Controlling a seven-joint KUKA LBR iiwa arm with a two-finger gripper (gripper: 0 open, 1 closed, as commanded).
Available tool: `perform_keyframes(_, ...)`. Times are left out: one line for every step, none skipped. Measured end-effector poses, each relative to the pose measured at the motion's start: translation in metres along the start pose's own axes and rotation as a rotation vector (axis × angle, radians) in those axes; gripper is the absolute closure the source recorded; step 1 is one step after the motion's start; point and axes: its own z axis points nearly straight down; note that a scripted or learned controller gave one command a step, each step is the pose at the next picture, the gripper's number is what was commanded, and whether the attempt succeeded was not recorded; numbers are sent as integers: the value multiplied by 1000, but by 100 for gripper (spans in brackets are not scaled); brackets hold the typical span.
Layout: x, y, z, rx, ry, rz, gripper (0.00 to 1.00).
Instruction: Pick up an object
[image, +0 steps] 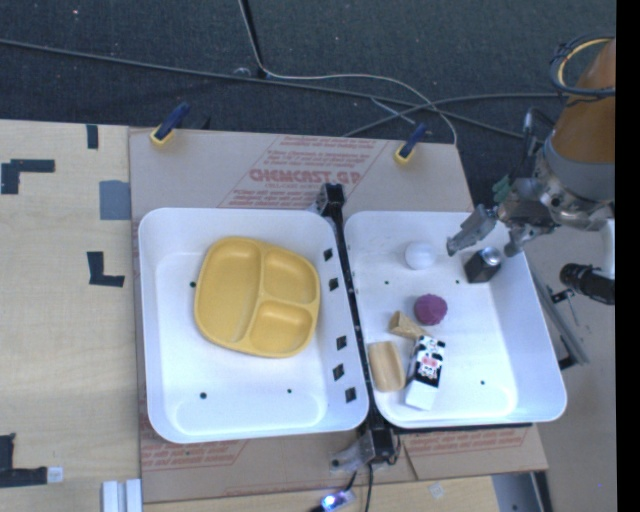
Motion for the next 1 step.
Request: perform_keyframes(0,2,-7,-12,-2,-4,0)
